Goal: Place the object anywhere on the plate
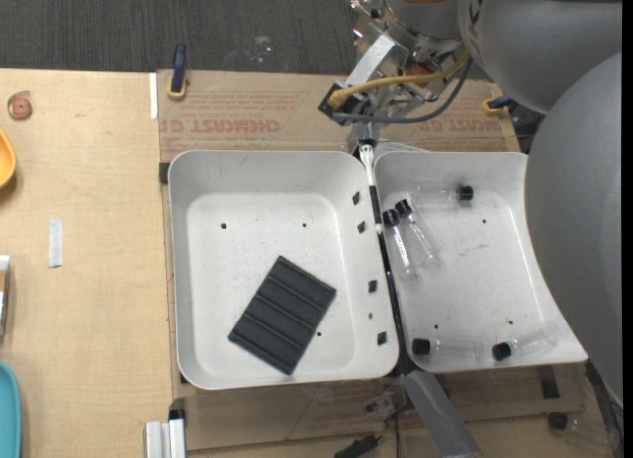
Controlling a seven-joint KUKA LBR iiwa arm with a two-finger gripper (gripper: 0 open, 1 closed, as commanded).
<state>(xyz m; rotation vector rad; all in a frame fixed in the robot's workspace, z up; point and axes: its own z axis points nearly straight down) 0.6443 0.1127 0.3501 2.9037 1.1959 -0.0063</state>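
Right now, you're seeing the dark ridged plate (284,314) lying flat in the left bin (198,189), while clear vials (410,238) are lying scattered in the right bin (514,248) toward three o'clock. The gripper (368,120) is hovering at twelve o'clock above the bins' shared rim, arm bending overhead; I cannot tell its state, and nothing is visibly caught in it.

Two white bins sat side by side just below the jaws of the gripper (367,152): the left bin (247,214) down-left of them, the right bin (475,283) down-right. A cardboard sheet (247,115) lay beneath both. A blue clamp (179,65) stood well left of the jaws. Farther left, a pink disc (19,106) and a white strip (56,243) lay on the wooden bench (99,179).
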